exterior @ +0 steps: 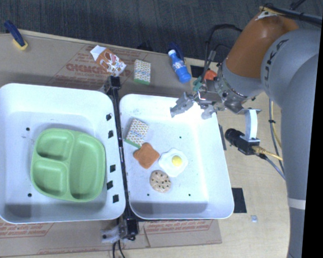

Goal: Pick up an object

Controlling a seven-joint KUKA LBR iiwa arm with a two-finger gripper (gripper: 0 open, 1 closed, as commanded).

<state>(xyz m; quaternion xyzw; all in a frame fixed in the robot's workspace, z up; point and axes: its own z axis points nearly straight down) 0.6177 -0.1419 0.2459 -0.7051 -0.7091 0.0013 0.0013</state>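
Claw [192, 107] sits upper right of centre, over the top edge of the right bin [218, 158]; its two fingers [180, 107] are apart w/ nothing between them, tips pointing down-left in frame. Arm [290, 69] comes in from the right, orange band up top right, wrist tilted so the claw leans toward the bin's middle. Task items lie lower in the right bin, well apart from the claw: a patterned packet [137, 132] near the bin's left wall, long axis running top to bottom w/ a slight tilt; an orange piece [146, 154] just below it, touching or nearly so, corners set diamond-wise; a fried egg toy [174, 162] just right of that, yolk up; a round cookie [160, 180] just below, between orange piece and egg. Left bin [10, 118] holds a green divided tray [68, 164], lying flat, long axis approx top to bottom. Above the bins on the cardboard: a wrapped snack [107, 60], a small box [142, 71], a blue bottle [180, 67] lying at a slant, cap end upper left.
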